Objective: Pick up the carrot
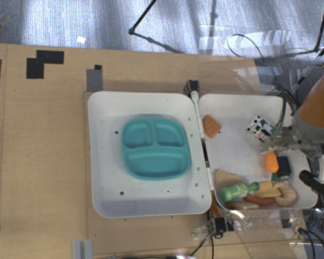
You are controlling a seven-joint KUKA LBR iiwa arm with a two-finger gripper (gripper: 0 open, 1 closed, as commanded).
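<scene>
- Far left, the left bin [97, 161] holds just a teal divided plate [156, 148], sitting flat in the middle. Nothing to do with the job.
- Moving right over the divider, the right bin [235, 104] has a small orange-brown snack thing [211, 125] up near its left wall, well apart from everything else.
- Along the bin's near edge there's a messy pile: a green bottle [238, 189] lying on its side, a hot dog [257, 200] just under it, and something tan and lumpy [285, 193] at the right end. They're all touching or overlapping.
- Up and right of that is a little black-and-white patterned block [257, 127].
- The carrot [271, 162] is a short orange stub with a bit of green at the bottom, standing roughly end-on near the bin's right wall, just above the pile.
- The gripper [281, 158] is right there beside the carrot, with a dark finger [283, 165] touching or almost touching its right side. Whether it's spread or squeezed can't be told from this angle, and nothing shows the carrot pinched.
- Guessing it's a toy: light, stiff, smooth plastic, so likely a bit slippery. Best bet is grabbing across the thick middle, not the tapered tip, and square so it doesn't squirt out.
</scene>
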